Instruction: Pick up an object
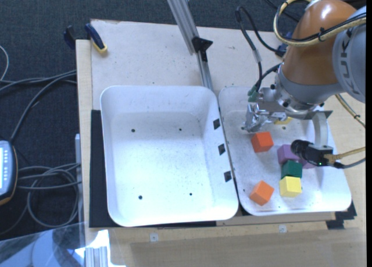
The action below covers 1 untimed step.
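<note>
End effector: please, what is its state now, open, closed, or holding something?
End effector: cannot be told; it hangs above the orange block, with nothing seen in it.

Both white bins, left bin (157,155) and right bin (343,199), look like smooth, slightly glossy plastic with dark specks. The bench top (145,56) is matt, scuffed, probably wood or board. At 12 o'clock a brushed metal rail (177,4) slants in. The arm's orange band (317,45) is shiny. The blocks, like the orange cube (262,142), look matt.
</note>
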### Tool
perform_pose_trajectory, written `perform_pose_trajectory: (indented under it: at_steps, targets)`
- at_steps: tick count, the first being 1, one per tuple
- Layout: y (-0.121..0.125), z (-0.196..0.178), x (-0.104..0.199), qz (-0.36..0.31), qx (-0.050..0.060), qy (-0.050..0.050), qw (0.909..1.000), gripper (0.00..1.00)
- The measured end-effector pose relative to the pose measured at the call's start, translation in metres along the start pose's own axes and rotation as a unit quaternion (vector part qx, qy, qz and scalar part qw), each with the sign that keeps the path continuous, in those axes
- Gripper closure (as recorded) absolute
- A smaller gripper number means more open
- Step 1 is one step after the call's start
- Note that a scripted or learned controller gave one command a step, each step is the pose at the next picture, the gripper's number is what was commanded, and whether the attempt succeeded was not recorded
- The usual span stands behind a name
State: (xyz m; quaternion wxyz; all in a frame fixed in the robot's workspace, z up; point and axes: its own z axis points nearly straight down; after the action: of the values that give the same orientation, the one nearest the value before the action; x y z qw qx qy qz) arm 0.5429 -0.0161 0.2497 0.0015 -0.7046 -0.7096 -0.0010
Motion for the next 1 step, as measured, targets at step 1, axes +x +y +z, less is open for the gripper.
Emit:
perform_pose_trajectory:
  at_steps: [1]
  targets:
    - [-0.0098,-0.0083,0.0560,0.000,0.000,0.000,1.0000,1.00]
